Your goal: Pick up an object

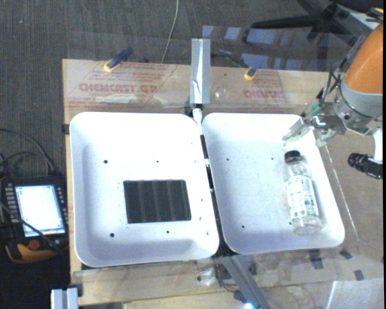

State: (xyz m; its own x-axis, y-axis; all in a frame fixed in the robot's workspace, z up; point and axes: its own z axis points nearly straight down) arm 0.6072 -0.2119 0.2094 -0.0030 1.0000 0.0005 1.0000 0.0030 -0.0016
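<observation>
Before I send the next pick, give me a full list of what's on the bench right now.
bottle: 1, clear with black cap and a label, lying in the right bin near its right wall
dark ridged panel: 1, black, flat in the left bin
left bin: 1, white
right bin: 1, white
clamps: 2, yellow and blue, on the board's far edge
handheld screen: 1, orange and black, on the floor at left
gripper: 1, grey, over the right bin's far right corner, above the bottle

just one cam, fixed high above the bins (141,124), looking down at a slant, far enough to catch both.
</observation>
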